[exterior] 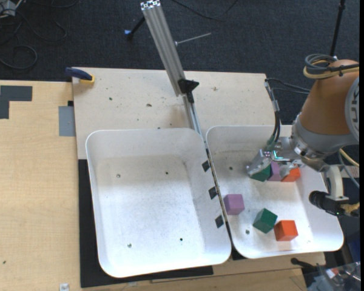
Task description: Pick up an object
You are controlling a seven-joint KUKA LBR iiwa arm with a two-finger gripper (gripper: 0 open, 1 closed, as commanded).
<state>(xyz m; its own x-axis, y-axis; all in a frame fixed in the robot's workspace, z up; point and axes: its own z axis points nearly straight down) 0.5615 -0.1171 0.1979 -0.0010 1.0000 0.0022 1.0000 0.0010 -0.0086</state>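
Camera view | tool (262,165) in right bin (327,238) | touching green block (262,174)

Two bins (103,144), about six small blocks (233,204)

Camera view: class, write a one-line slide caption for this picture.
Arm's gripper low in the right bin among blocks; purple, green and orange cubes lie nearer the front.

Tool (262,164) low in right bin (246,139), among green block (262,173), orange block (290,174)
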